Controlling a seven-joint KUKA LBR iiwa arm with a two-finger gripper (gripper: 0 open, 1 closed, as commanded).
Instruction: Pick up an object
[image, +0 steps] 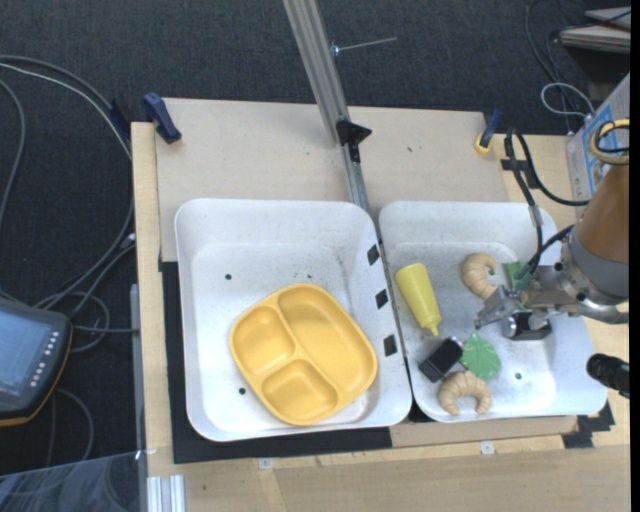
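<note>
L bin (200, 240) w/ yellow tray (303, 353), R bin (440, 215) w/ bottle (419, 296), croissants (466, 391)

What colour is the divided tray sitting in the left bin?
Yellow. The divided tray lies in the left bin, plain in the camera view.

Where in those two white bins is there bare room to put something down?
Left bin: its far strip behind the yellow tray is bare. Right bin: bare along the far wall, above the yellow bottle. Its near half is crowded: two croissants, a black block, a green piece, the gripper.
</note>
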